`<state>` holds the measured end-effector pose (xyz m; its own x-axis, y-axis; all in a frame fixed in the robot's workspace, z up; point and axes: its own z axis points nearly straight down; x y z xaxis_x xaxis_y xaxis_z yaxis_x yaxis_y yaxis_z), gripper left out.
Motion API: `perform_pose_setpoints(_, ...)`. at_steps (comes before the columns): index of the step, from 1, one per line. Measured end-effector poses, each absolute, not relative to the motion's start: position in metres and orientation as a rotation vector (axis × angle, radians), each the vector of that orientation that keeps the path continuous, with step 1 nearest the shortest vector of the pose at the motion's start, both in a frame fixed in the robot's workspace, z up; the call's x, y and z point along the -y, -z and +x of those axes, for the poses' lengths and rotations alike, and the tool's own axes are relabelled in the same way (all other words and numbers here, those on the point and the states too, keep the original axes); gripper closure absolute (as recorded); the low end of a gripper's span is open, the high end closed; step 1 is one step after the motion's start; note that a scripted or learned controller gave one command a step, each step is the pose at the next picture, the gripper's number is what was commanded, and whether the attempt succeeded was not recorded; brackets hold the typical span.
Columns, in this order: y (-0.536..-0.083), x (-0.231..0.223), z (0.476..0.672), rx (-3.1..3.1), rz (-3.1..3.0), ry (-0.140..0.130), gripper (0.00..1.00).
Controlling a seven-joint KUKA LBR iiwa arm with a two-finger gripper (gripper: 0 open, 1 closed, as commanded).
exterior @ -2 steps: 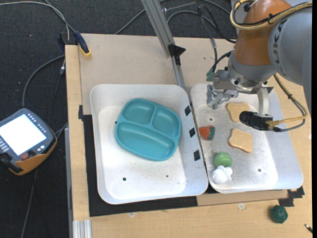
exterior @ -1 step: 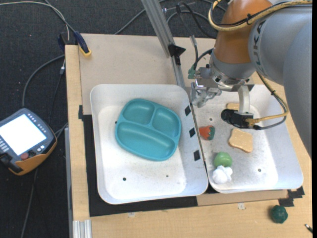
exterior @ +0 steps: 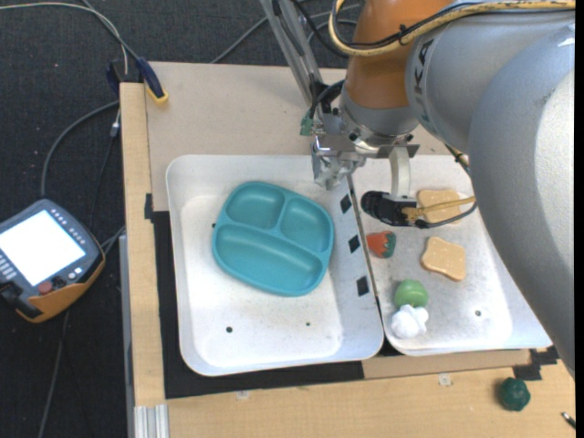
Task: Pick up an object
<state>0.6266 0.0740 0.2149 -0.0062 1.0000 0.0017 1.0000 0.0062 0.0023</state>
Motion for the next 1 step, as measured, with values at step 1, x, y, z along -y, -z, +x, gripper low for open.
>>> perform_pose_setpoints(1, -0.2153, -0.0704, 0.6260, -2.223, 2.220, -0.002, 0.00)
